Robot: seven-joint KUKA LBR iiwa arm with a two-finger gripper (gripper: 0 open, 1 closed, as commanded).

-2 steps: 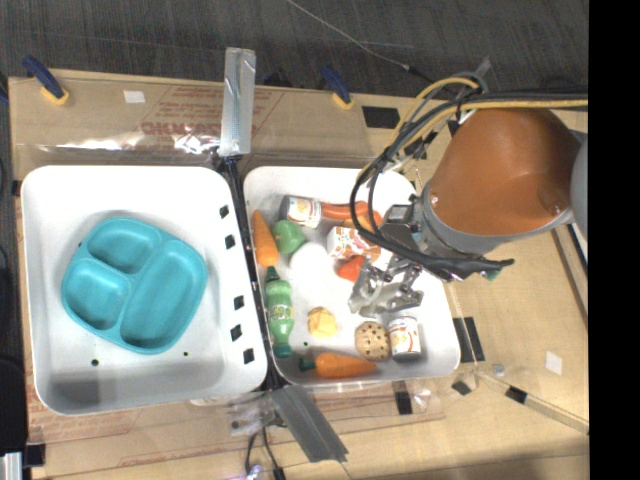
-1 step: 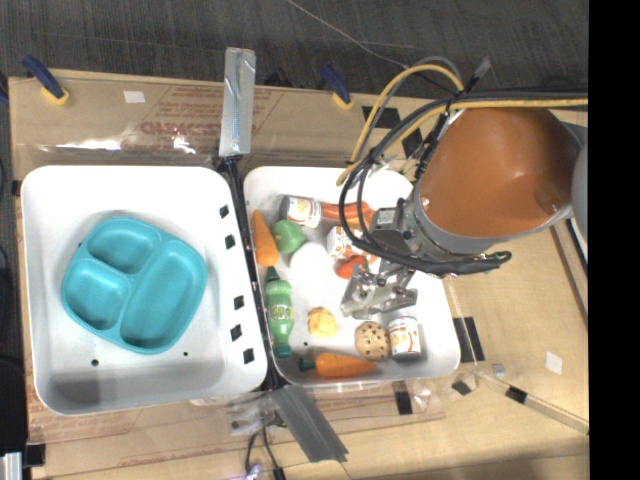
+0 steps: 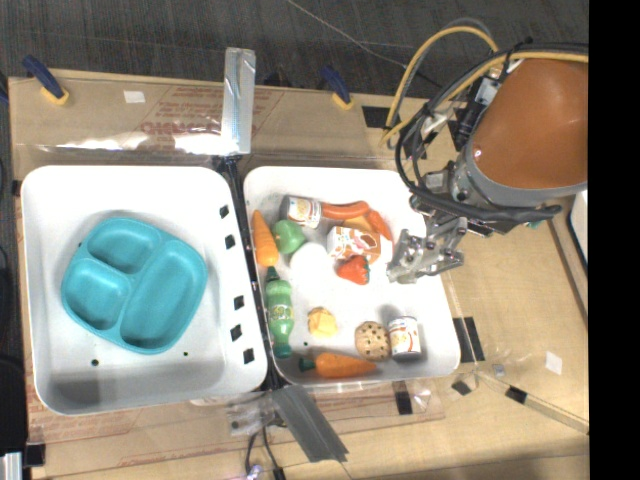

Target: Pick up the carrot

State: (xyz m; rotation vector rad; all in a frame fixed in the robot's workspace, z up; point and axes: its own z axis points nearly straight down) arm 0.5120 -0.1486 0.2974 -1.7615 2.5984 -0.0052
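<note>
Two white bins side by side on a brown worktop (image 3: 520, 313). Left bin (image 3: 60, 368): one teal divided plate (image 3: 135, 283), three compartments, nothing visible in them. Right bin (image 3: 440, 313): toy food clutter. Carrot (image 3: 264, 240) lies against the left wall, upper part of the bin, long axis running roughly top to bottom of the view with a slight tilt; which end is the tip, can't tell. A second orange carrot-like piece (image 3: 342, 366) lies near the bottom wall, long axis left-right. Also in the bin: green pepper-like piece (image 3: 289, 238) just beside the carrot, green bottle (image 3: 279, 310) along the left wall below it, small can (image 3: 300, 211) at top, orange-red piece (image 3: 352, 211) beside it, strawberry (image 3: 354, 269) mid-bin, cookie (image 3: 372, 339) and another can (image 3: 404, 337) at lower right.

Gripper (image 3: 412, 267) sits over the bin's right edge, well apart from the carrot, nothing visibly between the fingers; open or closed, can't tell. Grey-orange arm (image 3: 530, 128) comes in from the right, cables looped above. Blue clamps (image 3: 45, 78) on the back edge, dark carpet-like floor (image 3: 120, 8) behind.
</note>
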